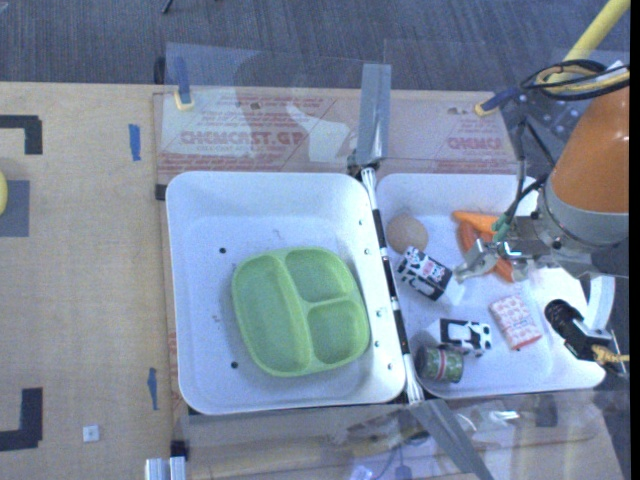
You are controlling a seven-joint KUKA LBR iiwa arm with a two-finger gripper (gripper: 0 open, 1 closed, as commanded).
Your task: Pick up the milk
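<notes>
1. Now the hand [482,260] hangs low over the right bin [560,363]; its fingers look parted a little and nothing sits between them, so it holds nothing.
2. Just behind the fingers lies an orange carrot [472,226], close enough to be nudged.
3. Left of the hand, and apart from it, the milk [423,272] lies tilted near the bin's left wall: a small carton with black-and-white cow patches.
4. To do this step well, I judge the hand should shift left until it is centred over the carton, turn its fingers across the narrow sides, then descend straight.
5. A tan egg-like ball [407,234] sits just behind the milk, so the far finger needs care.
6. Nearer the front lie a second cow-patterned carton [467,336], a green can [440,364] and a pink packet [515,322].
7. Further left, the other bin [200,208] holds a green divided plate [300,310], all on the worktop [80,298].
</notes>
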